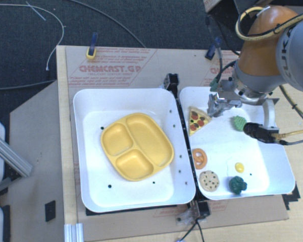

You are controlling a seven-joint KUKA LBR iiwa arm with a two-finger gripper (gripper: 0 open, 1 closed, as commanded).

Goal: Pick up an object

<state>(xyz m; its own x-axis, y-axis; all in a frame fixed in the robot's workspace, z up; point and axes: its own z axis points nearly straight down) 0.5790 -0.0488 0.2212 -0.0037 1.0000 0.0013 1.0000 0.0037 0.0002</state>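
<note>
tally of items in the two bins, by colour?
Yellow: 2, divided plate in the left bin, small piece in the right bin
Green: 2, light piece, dark piece
Orange/brown: 2, pretzel, cookie
Multicolour: 1, pizza slice
Total: 7

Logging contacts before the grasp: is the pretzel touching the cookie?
Apart. The camera view shows a strip of white bin floor between the pretzel and the cookie below it.

Yellow divided tray (136, 145) in left bin (86, 135); blue clamp (92, 45) behind.
</note>
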